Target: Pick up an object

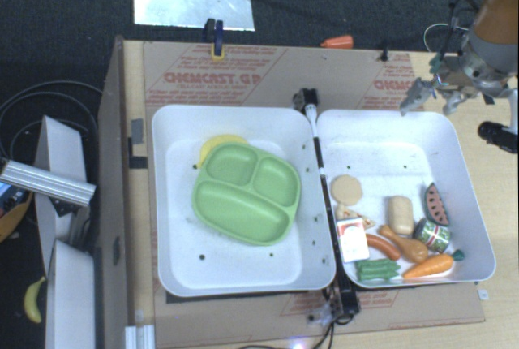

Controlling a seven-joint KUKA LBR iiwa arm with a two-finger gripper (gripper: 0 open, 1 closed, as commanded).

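Note:
My gripper (pixel 435 96) hangs at the upper right, just beyond the far rim of the right bin (pixel 381 136), open with nothing between its fingers. The near part of that bin holds a round tan cookie (pixel 347 190), a beige bread roll (pixel 400 214), a watermelon slice (pixel 438 204), a small can (pixel 432 235), a carrot (pixel 430 266), green beans (pixel 377 271), a sausage (pixel 381 246) and a red and white carton (pixel 352 241). All of these lie well below and left of the gripper.
The left bin (pixel 178 250) carries a green divided tray (pixel 247 193) resting over a yellow plate (pixel 217 145). A black clip (pixel 309 101) sits where the two bins meet at the far rim. Cardboard (pixel 243 71) lies under both bins.

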